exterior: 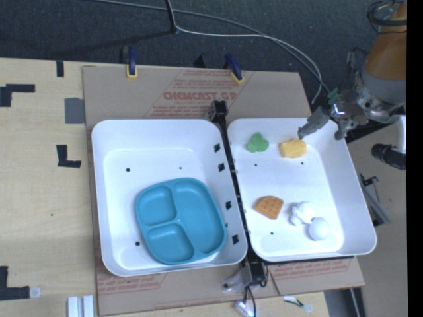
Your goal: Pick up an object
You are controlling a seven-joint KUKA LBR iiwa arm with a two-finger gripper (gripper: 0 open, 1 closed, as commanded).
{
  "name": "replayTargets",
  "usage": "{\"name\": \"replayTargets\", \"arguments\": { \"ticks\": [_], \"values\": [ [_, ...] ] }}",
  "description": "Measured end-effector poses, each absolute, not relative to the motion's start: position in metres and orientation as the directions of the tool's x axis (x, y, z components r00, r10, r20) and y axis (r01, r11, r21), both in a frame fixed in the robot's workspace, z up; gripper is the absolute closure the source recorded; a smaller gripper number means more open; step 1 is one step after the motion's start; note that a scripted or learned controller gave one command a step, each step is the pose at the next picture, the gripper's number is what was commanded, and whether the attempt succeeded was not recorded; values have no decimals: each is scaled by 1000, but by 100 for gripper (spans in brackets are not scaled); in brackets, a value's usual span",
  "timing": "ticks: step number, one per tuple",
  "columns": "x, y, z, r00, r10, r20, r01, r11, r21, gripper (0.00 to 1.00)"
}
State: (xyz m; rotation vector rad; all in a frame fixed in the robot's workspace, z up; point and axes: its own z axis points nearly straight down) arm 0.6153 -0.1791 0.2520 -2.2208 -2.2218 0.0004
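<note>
The right bin [330, 177] holds a green clover-shaped piece [258, 143], a yellow chunk [293, 148], a brown waffle-like piece [269, 207] and a white lumpy object [310, 221]. My gripper [325, 125] hangs at the bin's far right corner, just right of the yellow chunk, with one grey finger [312, 125] pointing down-left toward it. Its fingers stand apart with nothing between them. The arm's orange band [386, 51] rises at the right edge.
The left bin [119, 150] bears a blue divided plate [180, 220]. A black divider clip row [228, 170] runs between the bins. Cables [218, 25] cross the dark backdrop. Both bins rest on a cardboard sheet [185, 94] held by clamps.
</note>
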Motion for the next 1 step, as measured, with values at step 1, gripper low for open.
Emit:
{"name": "replayTargets", "arguments": {
  "ticks": [1],
  "values": [
    [623,-220,78,2,1000,2,1000,-2,-9,0]
  ]
}}
